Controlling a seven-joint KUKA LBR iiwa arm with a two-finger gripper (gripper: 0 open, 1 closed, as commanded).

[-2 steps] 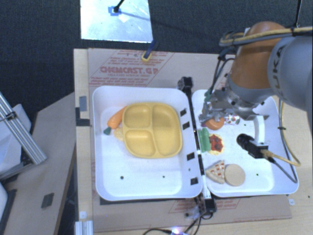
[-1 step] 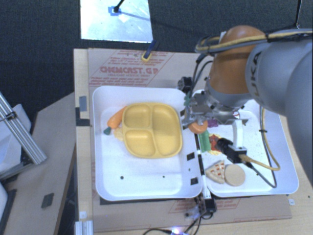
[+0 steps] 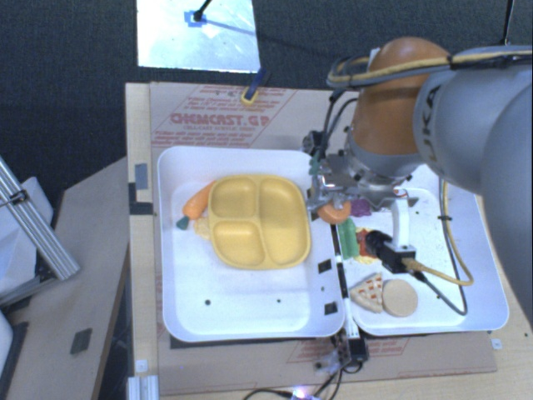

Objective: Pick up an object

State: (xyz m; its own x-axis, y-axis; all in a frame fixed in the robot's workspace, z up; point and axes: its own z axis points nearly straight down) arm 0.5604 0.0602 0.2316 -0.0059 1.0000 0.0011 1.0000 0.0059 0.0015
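My gripper [image 3: 335, 207] hangs over the left edge of the right bin [image 3: 466, 307], by the divider between the two bins. An orange piece [image 3: 336, 213] shows right under it, and a purple piece [image 3: 363, 211] sits just to its right. Whether the orange piece is between the fingers cannot be told. Below them lie a green piece [image 3: 347, 233], a small red and green piece [image 3: 366, 243], a pizza slice [image 3: 367, 292] and a round tan biscuit [image 3: 400, 297].
In the left bin [image 3: 241, 315] a yellow divided plate [image 3: 256, 222] lies tilted, with an orange carrot [image 3: 196, 202] at its left edge. The arm's big grey and orange body covers the upper part of the right bin.
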